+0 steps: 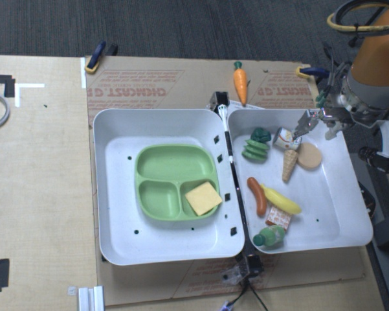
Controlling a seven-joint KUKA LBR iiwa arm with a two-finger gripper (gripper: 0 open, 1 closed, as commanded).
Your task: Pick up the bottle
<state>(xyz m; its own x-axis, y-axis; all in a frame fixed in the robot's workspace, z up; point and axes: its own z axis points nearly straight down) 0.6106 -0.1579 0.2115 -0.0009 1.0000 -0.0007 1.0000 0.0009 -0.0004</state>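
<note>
Right bin point(336, 229) contains green bottle point(270, 238), banana point(281, 199), sausage point(257, 195); gripper point(306, 123) hovers slightly open, empty, above cone point(290, 162).

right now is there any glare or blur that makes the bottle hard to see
In the camera view the lighting is even and soft, with no strong glare on the white right bin; the small green bottle with a red label lies at its near-left corner, small but fairly sharp; the two-finger gripper looks slightly blurred.
</note>
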